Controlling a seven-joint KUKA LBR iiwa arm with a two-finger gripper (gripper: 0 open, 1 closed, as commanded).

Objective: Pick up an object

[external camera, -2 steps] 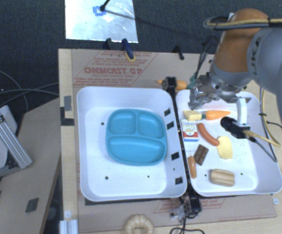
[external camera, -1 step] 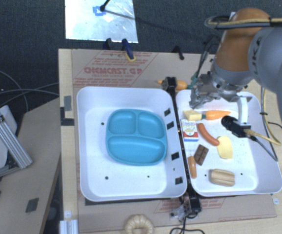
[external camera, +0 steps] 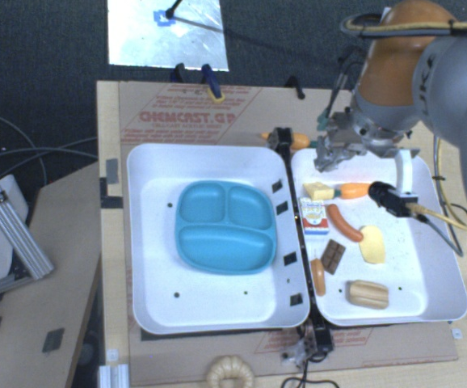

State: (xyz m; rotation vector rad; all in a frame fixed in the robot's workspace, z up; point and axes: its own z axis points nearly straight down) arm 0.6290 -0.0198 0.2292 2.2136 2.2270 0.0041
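The right bin (external camera: 439, 285) holds several toy foods: a pale cheese wedge (external camera: 317, 190), an orange carrot (external camera: 353, 190), a small red and white carton (external camera: 313, 216), a red sausage (external camera: 346, 223), a yellow piece (external camera: 372, 245), a brown chocolate bar (external camera: 333, 255), a small orange sausage (external camera: 318, 277) and a bread roll (external camera: 368, 294). My gripper (external camera: 328, 160) hangs over the bin's back left corner, just behind the cheese wedge. Nothing shows between its tips.
The left bin (external camera: 153, 297) bears a blue divided plate (external camera: 224, 226). An orange toy (external camera: 299, 141) lies behind the bins near the divider. A pale ring-shaped toy (external camera: 229, 372) sits on the bench's front edge. A foil sheet (external camera: 167, 23) lies at the back.
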